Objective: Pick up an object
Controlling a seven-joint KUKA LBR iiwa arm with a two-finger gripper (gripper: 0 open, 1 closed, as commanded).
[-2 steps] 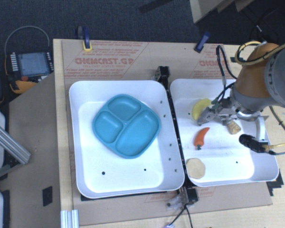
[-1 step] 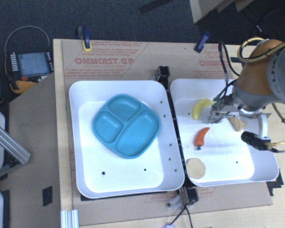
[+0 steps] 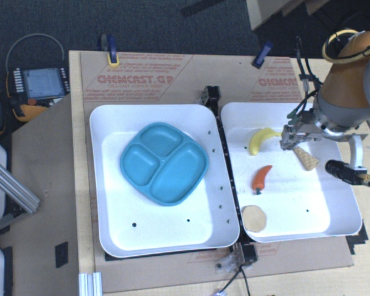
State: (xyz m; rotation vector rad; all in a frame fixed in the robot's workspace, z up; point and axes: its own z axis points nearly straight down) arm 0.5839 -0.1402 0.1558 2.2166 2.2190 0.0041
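We see hand (image 3: 294,137) low in right bin (image 3: 339,222), between banana (image 3: 261,140) and cone (image 3: 307,159) (grip state: cannot tell). Approach step, we judge; next, settle on one.

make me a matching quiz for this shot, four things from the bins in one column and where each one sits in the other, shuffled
Things:
1. blue divided plate
2. banana
3. red pepper
4. round tan cookie

Places:
A. front left corner of the right bin
B. middle of the left bin
C. far part of the right bin, just left of the pincer
D. middle of the right bin, between banana and cookie

Pairs: 1-B, 2-C, 3-D, 4-A
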